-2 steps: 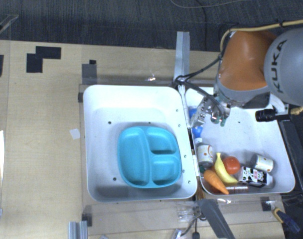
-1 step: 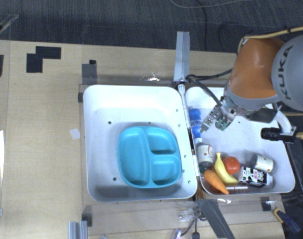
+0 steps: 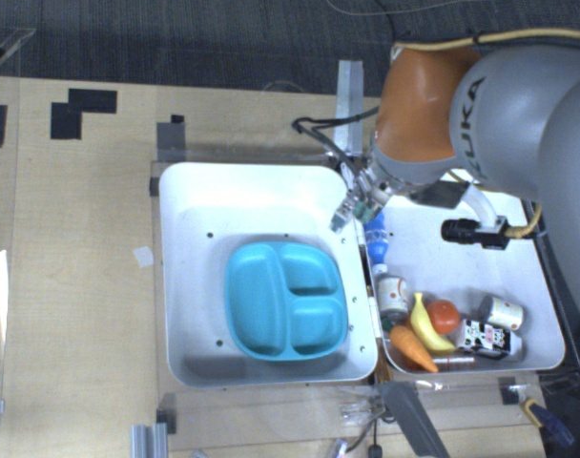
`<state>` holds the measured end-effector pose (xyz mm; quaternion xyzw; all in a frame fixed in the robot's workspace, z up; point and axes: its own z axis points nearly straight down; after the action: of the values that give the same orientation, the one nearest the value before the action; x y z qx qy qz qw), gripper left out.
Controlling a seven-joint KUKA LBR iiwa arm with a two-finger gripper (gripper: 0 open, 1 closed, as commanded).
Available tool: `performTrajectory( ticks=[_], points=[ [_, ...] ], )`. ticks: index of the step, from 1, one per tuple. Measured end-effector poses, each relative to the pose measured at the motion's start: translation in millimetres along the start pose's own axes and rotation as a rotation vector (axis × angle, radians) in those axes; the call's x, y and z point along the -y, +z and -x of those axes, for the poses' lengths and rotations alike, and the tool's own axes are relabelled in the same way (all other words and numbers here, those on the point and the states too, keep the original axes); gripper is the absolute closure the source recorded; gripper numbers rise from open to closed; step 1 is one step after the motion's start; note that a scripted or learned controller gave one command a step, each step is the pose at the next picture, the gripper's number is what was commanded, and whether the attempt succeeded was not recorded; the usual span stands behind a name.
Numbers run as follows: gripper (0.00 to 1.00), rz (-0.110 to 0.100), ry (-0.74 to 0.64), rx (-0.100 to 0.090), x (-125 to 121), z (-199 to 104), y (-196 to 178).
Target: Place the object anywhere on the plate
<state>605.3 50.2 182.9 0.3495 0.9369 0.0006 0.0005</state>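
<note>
The gripper [image 3: 352, 208] is seen over the shared wall between the two bins, near their far end. A blue bottle [image 3: 374, 237] lies just beside it, on the right-bin [image 3: 519, 246] side; contact cannot be confirmed. The blue plate [image 3: 285, 299], divided into three compartments, is set in the left bin [image 3: 190, 256], below and to the left of the gripper, well apart from it. A can [image 3: 392, 294], banana [image 3: 424, 322], tomato [image 3: 445, 315], carrot [image 3: 412, 348], second can [image 3: 505, 313] and a dark packet [image 3: 483, 337] are grouped at the right bin's near end, below the gripper.
</note>
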Motion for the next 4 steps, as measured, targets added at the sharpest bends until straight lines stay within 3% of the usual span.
performTrajectory(
  ticks=[1,2,3,4],
  points=[
    [1.0,0.001,-0.455,0.002,60.1,-17.5,-42.5],
    [1.0,0.001,-0.22,0.004,126.7,-44.5,-123.1],
    [1.0,0.002,-0.397,0.002,11.4,14.1,-109.2],
    [1.0,0.0,-0.4,0.001,-5.7,38.5,-50.4]
  ],
)
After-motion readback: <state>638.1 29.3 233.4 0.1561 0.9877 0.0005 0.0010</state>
